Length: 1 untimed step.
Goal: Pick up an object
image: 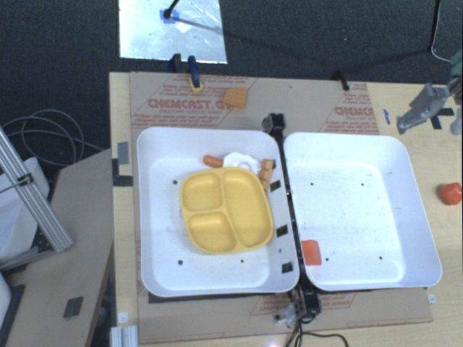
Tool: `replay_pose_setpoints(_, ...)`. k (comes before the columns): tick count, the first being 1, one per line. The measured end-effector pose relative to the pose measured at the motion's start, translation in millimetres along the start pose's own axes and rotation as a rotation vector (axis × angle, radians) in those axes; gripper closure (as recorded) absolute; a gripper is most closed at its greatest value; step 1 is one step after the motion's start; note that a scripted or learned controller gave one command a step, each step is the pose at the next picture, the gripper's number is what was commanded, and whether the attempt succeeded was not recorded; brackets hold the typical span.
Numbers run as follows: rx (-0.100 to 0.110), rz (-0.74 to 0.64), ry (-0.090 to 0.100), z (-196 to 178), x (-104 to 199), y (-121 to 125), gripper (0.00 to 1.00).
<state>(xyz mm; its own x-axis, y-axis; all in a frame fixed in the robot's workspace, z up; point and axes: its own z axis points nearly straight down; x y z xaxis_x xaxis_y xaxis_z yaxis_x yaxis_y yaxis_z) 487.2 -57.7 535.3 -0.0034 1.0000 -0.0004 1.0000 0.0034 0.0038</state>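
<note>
The gripper (428,109) sits at the frame's right edge, outside both bins; whether its fingers are parted I cannot tell. A smooth yellow divided tray (226,210) fills the left bin (163,266), while the right bin (376,215) is mostly open floor, with an orange block (310,251) at its lower left.

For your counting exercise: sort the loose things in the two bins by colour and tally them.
Yellow: 1, tray
Orange: 2, sausage, block
White: 1, cup
Tan: 1, piece
Total: 5
</note>
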Motion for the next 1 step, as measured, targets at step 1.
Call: replay_pose_setpoints(1,-0.001,0.011,-0.004,0.0,-126.8,-1.7,0.0)
